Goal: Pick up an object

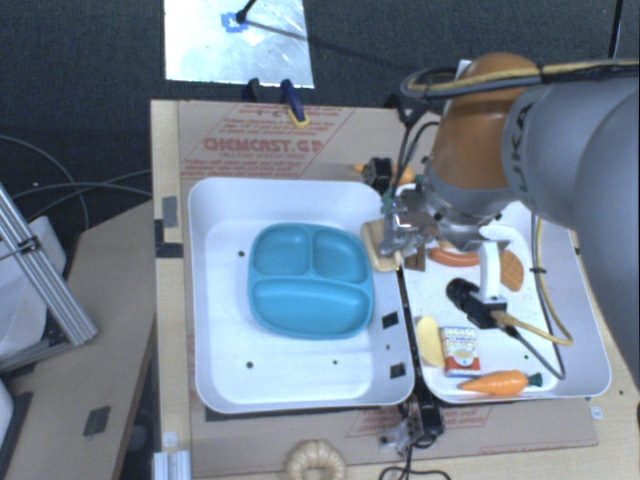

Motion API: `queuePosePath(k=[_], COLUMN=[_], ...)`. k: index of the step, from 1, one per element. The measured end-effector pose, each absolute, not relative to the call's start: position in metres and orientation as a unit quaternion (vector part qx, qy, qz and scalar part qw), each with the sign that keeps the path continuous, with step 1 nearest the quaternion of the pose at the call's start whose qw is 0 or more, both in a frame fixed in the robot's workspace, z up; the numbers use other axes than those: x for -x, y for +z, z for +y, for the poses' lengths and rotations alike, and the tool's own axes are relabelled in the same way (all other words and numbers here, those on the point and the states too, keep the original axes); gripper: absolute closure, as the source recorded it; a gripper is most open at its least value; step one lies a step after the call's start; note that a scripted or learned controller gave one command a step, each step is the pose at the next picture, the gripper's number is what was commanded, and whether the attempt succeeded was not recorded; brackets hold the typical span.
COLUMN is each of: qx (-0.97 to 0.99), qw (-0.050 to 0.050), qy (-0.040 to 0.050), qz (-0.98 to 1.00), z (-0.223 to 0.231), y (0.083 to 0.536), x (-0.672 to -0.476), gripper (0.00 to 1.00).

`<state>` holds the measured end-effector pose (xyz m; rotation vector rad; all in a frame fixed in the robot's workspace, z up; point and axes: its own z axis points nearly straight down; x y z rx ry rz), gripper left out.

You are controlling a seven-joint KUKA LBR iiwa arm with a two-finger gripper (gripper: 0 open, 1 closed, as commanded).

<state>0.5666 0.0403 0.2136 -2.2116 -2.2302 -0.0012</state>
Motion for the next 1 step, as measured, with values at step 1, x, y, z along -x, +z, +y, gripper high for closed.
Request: queuePosePath(k=[1], qx=[0.706], qw=[0.000], qy=[-0.0007], qz=[-0.708], z=[0.0355], y=[0.2238], x=[-0.5652], gripper=[1.00])
